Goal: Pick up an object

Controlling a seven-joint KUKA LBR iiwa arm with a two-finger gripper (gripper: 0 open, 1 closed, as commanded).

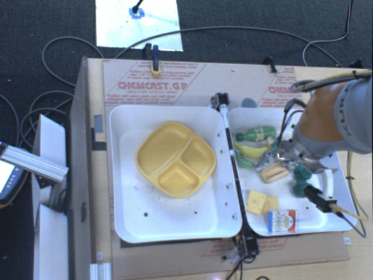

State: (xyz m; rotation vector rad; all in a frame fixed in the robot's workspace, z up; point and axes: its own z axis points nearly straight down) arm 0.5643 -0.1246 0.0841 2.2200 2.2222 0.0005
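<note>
Bread roll (273, 172) — long axis left-right, slightly tilted; gripper (278, 156) just above — finger state unclear.

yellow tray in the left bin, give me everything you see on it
The yellow tray is a divided plate, plastic by its look, squarish with rounded corners and a raised rim. Ridges split it into three compartments: one large and two smaller. All three look bare. It lies flat, right way up, turned diamond-wise to the bin walls, on the floor of the left bin, roughly central. Nothing touches it but the bin floor. The arm is over the right bin, well apart from it.
</note>
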